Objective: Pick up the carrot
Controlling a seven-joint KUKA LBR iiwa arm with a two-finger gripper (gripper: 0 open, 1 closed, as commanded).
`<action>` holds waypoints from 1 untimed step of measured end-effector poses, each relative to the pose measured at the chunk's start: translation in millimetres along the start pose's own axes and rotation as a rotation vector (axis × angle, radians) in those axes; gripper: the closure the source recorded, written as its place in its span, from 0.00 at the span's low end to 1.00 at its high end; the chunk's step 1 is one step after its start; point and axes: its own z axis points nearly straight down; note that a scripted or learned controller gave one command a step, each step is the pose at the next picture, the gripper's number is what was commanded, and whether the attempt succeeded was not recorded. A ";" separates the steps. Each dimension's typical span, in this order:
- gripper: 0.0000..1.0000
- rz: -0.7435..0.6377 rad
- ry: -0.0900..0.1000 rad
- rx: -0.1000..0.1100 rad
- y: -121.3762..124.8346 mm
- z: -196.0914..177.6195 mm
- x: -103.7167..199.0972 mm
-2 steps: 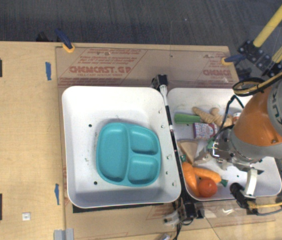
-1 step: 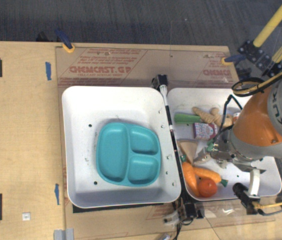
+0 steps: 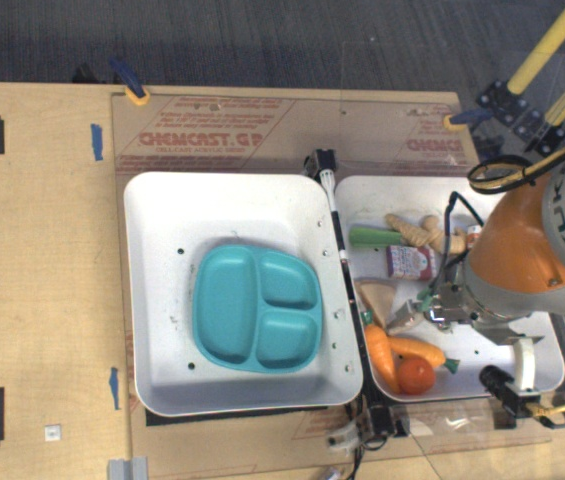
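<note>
A long orange carrot [image 3: 382, 353] lies by a round red tomato [image 3: 415, 375] in a shallow white bin [image 3: 552, 368]. The other white bin [image 3: 162, 268] holds a blue-green plastic plate [image 3: 258, 308].

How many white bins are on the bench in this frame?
2. The left bin holds a teal divided plate. The right bin holds the carrot and other toy food, with the gripper over it.

My bench [image 3: 42, 298] carries a cardboard sheet [image 3: 292, 128] along its far edge, with two white bins on it: left bin [image 3: 152, 268], right bin [image 3: 552, 363].
</note>
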 end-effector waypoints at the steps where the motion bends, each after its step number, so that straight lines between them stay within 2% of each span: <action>1: 0.00 -0.058 -0.003 -0.002 0.3 -0.1 1.5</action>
